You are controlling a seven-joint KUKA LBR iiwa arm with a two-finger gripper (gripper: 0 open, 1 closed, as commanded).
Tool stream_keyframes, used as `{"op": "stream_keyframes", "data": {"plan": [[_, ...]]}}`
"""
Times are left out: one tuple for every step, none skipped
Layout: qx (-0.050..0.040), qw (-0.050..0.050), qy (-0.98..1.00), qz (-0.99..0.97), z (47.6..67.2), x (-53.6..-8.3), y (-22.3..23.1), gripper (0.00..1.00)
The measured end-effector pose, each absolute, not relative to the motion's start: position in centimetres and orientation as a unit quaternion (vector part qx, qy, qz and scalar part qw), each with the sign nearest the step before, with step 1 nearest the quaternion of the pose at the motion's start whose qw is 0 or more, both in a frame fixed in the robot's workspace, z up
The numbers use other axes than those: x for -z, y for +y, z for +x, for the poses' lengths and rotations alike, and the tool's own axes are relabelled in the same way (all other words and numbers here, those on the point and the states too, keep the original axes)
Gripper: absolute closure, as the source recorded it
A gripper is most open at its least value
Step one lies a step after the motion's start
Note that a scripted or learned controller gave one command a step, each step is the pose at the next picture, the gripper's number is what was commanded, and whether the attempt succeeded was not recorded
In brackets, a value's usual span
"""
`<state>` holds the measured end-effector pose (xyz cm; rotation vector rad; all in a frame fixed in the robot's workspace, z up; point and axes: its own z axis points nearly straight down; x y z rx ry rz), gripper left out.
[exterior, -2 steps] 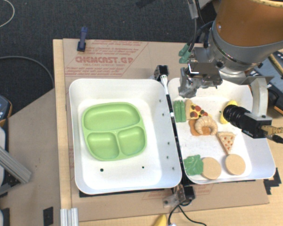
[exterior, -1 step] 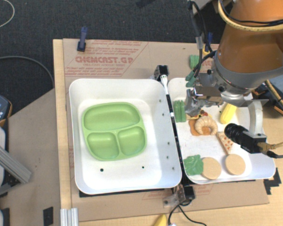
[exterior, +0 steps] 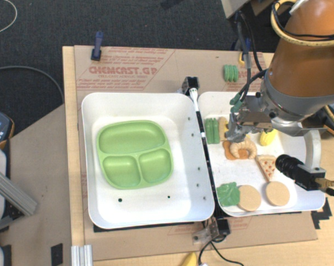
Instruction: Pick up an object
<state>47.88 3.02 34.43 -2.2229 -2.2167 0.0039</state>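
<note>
My gripper hangs low in the right bin, right over the orange pastry-like piece beside the green stick. I cannot tell how my jaws stand. I should centre on the piece, clear of the stick, before closing.

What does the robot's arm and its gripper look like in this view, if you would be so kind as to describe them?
The arm is a bulky rounded grey body with a broad orange band above the wrist. Dark cables run down its left side, and a yellowish loop of cable sits near its top. The gripper is a compact block of grey metal, with a small green spot near its mount.
</note>
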Motion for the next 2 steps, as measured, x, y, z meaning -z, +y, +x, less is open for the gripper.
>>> {"op": "stream_keyframes", "data": {"plan": [[0.0002, 0.0, -0.707, -0.707, 48.0, -35.5, 3.1, 1.0], [0.0062, -0.005, -0.708, -0.706, 48.0, -46.2, 4.1, 1.0]]}}
